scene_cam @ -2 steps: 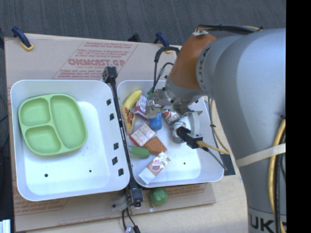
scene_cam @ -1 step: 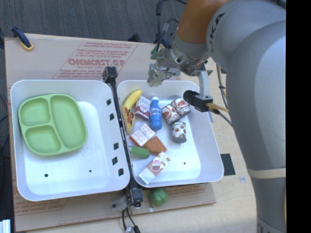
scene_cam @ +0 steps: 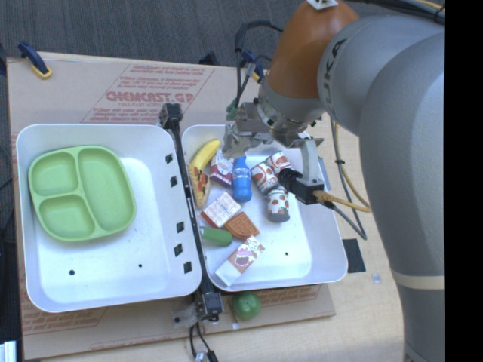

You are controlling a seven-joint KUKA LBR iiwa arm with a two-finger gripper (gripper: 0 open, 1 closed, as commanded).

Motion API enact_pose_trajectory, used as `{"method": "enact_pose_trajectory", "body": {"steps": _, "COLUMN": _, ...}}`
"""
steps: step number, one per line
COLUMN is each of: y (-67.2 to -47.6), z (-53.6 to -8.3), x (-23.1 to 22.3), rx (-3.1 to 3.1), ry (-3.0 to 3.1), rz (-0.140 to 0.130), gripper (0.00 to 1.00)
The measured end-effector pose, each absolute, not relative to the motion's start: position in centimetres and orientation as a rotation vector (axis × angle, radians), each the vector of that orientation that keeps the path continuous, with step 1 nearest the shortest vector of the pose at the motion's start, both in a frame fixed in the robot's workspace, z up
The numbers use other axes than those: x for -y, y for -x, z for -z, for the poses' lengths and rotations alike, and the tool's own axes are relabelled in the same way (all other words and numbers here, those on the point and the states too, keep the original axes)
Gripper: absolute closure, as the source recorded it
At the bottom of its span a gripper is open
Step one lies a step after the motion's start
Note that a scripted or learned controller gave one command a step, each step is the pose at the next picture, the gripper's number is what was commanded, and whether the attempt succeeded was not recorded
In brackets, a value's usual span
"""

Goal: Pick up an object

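Pincer [scene_cam: 240,143] hangs low over the right bin [scene_cam: 321,251]; I cannot tell its state. Just under it stands a blue bottle [scene_cam: 241,183]. A banana [scene_cam: 204,157] lies beside it. Far left sits a green plate [scene_cam: 79,193].

Bright, even overhead light, soft shadows, mild glare on white bins [scene_cam: 317,259], slightly soft focus.

Both bins [scene_cam: 317,256] white. Plate [scene_cam: 80,193] w/ 3 parts: light green. Banana [scene_cam: 204,156] yellow. Bottle [scene_cam: 241,181] blue. Cans [scene_cam: 270,178] red & white. Waffle [scene_cam: 243,225] brown w/ squares. Round thing [scene_cam: 246,305] under the bins: green. Arm [scene_cam: 392,127] grey w/ orange band.
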State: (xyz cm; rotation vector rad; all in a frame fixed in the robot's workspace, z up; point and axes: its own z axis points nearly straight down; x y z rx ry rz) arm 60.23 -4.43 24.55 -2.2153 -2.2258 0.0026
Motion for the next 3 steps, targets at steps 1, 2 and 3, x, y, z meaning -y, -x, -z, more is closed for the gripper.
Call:
{"method": "enact_pose_trajectory", "body": {"steps": 1, "y": -50.8, "z": -24.1, "x": 3.7, "rx": 2.226, "ry": 2.214, "rz": -0.004, "gripper": 1.00}}
{"method": "enact_pose_trajectory", "body": {"steps": 2, "y": -53.9, "z": -16.1, "x": 10.2, "rx": 2.225, "ry": 2.214, "rz": -0.007, "gripper": 1.00}}
{"method": "enact_pose_trajectory", "body": {"steps": 3, "y": -54.0, "z": -16.2, "x": 10.1, "rx": 2.227, "ry": 2.213, "rz": -0.005, "gripper": 0.00}}
